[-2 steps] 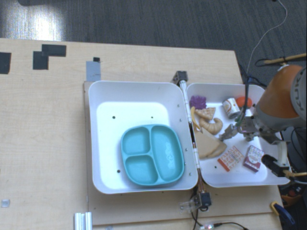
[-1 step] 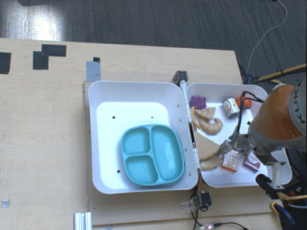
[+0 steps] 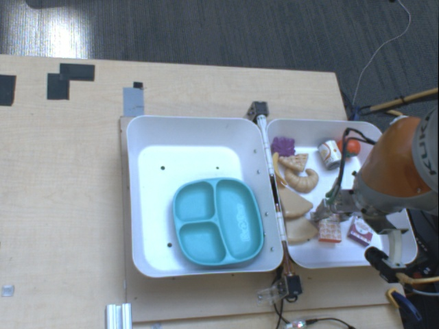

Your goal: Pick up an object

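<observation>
My gripper (image 3: pixel 330 212) hangs low over the right bin (image 3: pixel 322 258), under the arm's orange band (image 3: pixel 394 160). It is just above a small red-and-white box (image 3: pixel 330 232). A second small packet (image 3: pixel 359 234) lies to the right of that box. Further left in the bin lie a croissant (image 3: pixel 302 179), a pizza slice (image 3: pixel 295 162), two pale bread slices (image 3: pixel 295 204), and purple grapes (image 3: pixel 282 144). A small can (image 3: pixel 330 153) and an orange ball (image 3: pixel 352 145) sit near the bin's far side. I see nothing lifted.
The left bin (image 3: pixel 147 184) holds a blue divided plate (image 3: pixel 217 221). A ridge (image 3: pixel 269 184) separates the two bins. Cables and a clamp (image 3: pixel 288 288) lie at the bench's front edge.
</observation>
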`<state>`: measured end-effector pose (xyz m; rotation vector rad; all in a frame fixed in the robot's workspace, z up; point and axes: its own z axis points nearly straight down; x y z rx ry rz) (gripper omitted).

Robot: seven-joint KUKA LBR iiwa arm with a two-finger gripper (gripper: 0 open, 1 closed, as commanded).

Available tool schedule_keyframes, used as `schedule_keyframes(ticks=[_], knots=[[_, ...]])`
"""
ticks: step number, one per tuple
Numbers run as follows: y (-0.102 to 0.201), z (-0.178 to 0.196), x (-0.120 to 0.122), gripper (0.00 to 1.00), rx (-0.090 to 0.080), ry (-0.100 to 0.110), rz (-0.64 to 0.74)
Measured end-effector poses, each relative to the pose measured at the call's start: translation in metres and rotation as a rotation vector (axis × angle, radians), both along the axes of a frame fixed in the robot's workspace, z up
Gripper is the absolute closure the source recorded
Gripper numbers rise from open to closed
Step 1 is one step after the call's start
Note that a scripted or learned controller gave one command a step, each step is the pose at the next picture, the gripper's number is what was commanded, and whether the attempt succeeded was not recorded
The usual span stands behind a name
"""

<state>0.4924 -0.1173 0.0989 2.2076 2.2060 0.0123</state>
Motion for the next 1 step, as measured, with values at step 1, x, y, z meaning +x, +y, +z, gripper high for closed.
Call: schedule_keyframes(ticks=[1], knots=[[0.0706, 0.0860, -0.0045, 1.00, 0.010, 0.017, 0.006]])
